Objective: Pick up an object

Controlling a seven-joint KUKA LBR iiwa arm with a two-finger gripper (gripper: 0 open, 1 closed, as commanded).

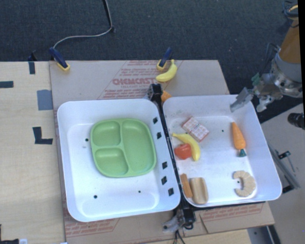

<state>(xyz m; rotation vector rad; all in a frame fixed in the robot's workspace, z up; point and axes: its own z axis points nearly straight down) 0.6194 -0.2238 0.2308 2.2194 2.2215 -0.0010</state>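
Your gripper hangs open and empty at the right bin's one o'clock corner; inside lie one carrot, one banana, one tomato

Arm in from right, orange band at far-right edge; gripper w/ fingers spread apart, tilted toward left, nothing between.

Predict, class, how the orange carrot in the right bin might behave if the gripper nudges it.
The carrot looks rounded and tapered, so it may roll or pivot. It seems a smooth toy, probably stiff, light and somewhat slippery.
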